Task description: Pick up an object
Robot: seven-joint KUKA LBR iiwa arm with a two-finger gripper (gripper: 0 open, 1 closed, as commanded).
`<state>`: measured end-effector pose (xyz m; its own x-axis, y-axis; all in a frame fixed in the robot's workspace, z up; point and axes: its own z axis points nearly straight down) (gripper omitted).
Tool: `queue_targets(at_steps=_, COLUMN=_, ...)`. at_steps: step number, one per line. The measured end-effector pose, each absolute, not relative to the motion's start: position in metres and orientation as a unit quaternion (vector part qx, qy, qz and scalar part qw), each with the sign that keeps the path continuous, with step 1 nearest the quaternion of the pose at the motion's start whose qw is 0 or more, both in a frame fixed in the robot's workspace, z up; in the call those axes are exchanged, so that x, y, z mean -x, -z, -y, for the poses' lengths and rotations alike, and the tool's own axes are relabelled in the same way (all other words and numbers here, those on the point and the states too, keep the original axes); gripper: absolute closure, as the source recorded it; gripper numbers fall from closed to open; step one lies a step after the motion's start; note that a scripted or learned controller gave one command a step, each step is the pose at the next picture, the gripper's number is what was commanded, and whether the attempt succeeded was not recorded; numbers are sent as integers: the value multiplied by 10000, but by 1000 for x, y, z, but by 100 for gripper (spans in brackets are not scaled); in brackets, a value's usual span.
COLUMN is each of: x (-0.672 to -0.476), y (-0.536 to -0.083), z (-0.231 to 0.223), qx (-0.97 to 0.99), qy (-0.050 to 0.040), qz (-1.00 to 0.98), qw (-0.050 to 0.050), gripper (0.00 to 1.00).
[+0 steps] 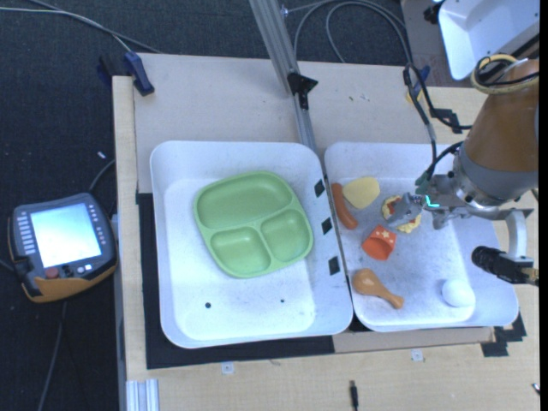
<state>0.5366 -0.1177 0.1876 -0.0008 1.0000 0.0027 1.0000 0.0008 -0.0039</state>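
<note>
On the bench (223, 84), two white bins side by side. Left bin (171, 229): one green tray (253, 223) with three compartments, lying flat near the middle.

Right bin (445, 161): six items counted
- one sausage (344, 206), orange-red, along the left wall, tilted
- one yellow piece (363, 192), rounded, just right of the sausage's upper end
- one orange cup (379, 243), on its side, near the bin's middle
- one drumstick (377, 287), tan, below the cup, narrow end pointing lower right
- one white egg (457, 293) at the lower right corner
- one yellow-and-white item (408, 215) directly under the tool, partly covered, kind hard to make out

Arm (505, 135) comes in from the right, grey with an orange section, upper part cut off at the frame edge. Tool (406, 209) sits low over the right bin's middle, a teal light on its body. Fingers are dark and overlap the yellow-and-white item; cannot tell whether they are open, closed, or gripping it.

One pendant (60, 245) with a lit screen lies left of the bench on dark floor. One metal post (276, 41) crosses the top, its base meeting the seam between the bins. Cables (360, 15) loop behind the right bin
</note>
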Motion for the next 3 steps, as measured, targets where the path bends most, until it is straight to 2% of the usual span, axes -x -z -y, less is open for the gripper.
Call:
queue_targets(at_steps=1, x=-537, y=-188, z=118, qx=7068, qy=-1, qz=7074, qw=19, gripper=0)
queue_targets(at_steps=3, x=-544, y=-102, z=119, qx=7071, qy=-12, qz=7071, qw=31, gripper=0)
